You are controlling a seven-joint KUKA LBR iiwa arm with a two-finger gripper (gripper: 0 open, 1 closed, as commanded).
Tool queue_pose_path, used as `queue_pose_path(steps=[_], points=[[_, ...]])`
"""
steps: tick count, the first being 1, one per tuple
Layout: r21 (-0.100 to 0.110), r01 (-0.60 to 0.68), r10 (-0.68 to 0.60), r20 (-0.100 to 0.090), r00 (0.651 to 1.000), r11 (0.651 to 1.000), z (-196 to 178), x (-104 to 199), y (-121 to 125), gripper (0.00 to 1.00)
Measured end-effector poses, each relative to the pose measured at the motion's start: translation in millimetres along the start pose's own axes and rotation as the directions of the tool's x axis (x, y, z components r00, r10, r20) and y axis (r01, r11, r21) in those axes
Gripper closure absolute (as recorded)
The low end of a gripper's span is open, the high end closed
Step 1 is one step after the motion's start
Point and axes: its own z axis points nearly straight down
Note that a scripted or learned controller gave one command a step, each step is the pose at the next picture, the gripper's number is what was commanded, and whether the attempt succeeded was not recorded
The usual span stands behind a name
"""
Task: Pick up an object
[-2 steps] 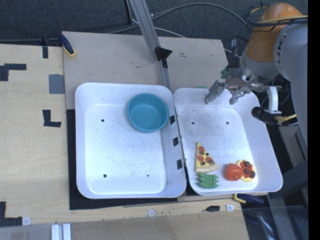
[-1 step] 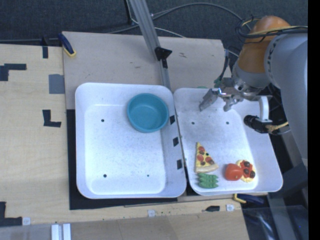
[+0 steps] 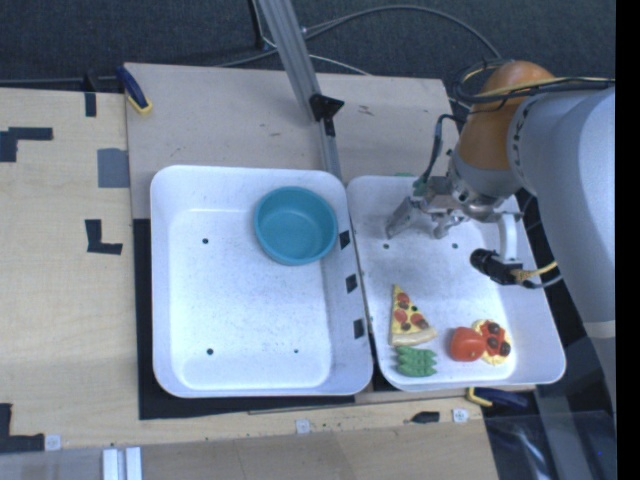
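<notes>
- Camera view: your gripper (image 3: 420,220) hangs over the upper part of the right bin (image 3: 535,368), centre-right of frame. Jaws look apart, nothing btwn them.
- Pickable items sit at lower right: pizza slice (image 3: 407,316), green piece (image 3: 416,362), red tomato (image 3: 465,343), w/ a blue bowl (image 3: 295,225) in the left bin (image 3: 200,358).
- Progress, as I judge it: nothing lifted yet; approach, grasp, lift all remain.
- Hard to make out: fingertips blur; the yellow-red item beside the tomato is unclear.
</notes>
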Motion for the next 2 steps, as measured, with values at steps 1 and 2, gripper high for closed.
queue_pose_path(steps=[1,2], points=[[-0.004,0.0,0.0,0.0,1.0,1.0,-13,0,1,1.0],[-0.008,0.0,0.0,0.001,1.0,1.0,-60,-8,0,1.0]])
